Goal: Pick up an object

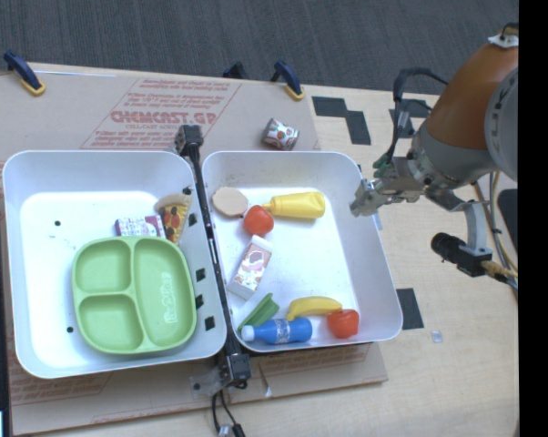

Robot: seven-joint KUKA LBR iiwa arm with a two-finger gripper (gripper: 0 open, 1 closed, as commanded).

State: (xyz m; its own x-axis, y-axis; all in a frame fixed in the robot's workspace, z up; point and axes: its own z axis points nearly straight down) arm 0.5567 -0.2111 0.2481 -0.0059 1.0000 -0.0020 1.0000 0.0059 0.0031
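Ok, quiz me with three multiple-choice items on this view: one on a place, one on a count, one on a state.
1. Where is the green three-compartment plastic tray?
A. left white bin
B. right white bin
C. on the cardboard
2. How many red tomato-like toys are in the right bin?
A. one
B. two
C. four
3. How does the blue plastic bottle sit?
A. upright
B. lying on its side
C. held by the claw

A: tray rests inside the left bin.
B: one by the yellow toy, one near the banana.
B: it lies flat along the front wall.
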